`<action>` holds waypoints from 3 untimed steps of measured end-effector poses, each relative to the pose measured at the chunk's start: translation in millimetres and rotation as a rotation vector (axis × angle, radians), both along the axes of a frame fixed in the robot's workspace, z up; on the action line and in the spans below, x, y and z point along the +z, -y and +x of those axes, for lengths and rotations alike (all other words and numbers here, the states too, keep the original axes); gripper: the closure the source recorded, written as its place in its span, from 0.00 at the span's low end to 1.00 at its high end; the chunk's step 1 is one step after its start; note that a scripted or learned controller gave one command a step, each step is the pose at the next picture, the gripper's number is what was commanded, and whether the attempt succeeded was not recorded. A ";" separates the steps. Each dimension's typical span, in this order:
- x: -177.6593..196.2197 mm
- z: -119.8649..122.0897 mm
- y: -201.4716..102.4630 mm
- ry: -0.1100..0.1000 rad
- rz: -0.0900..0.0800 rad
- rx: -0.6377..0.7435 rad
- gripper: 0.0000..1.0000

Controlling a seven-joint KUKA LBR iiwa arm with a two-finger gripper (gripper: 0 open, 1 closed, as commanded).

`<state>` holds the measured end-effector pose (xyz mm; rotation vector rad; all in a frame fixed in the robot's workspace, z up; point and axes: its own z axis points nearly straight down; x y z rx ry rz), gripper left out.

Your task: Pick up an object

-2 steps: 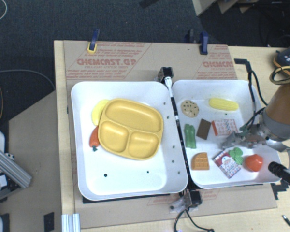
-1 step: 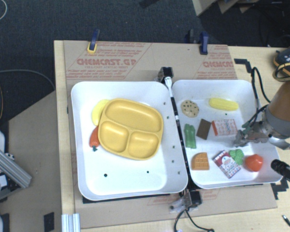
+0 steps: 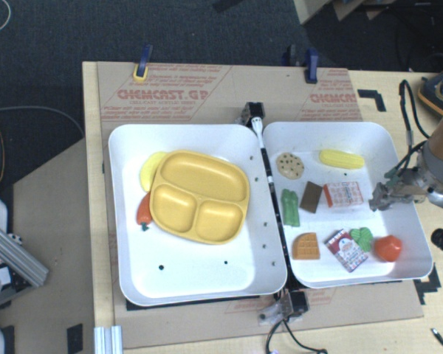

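Hovering at the right edge of the frame, the gripper [image 3: 387, 192] sits over the right bin [image 3: 376, 135], its state impossible to tell, just above the tomato [image 3: 387, 248] and right of the packet [image 3: 345, 194].

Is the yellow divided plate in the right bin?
No, the yellow plate lies in the left bin.

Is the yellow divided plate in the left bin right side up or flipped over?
Right side up. The yellow plate shows its three hollow compartments facing upward, and it lies flat in the left bin, partly covering a yellow piece and a red piece at its left edge.
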<state>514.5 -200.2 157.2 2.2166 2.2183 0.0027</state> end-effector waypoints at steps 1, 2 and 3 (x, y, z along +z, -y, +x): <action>54.2 11.1 -3.5 0.002 -0.001 0.001 1.00; 68.7 12.0 -3.3 -0.001 0.000 0.000 1.00; 74.5 8.2 -65.2 -0.006 0.005 0.005 1.00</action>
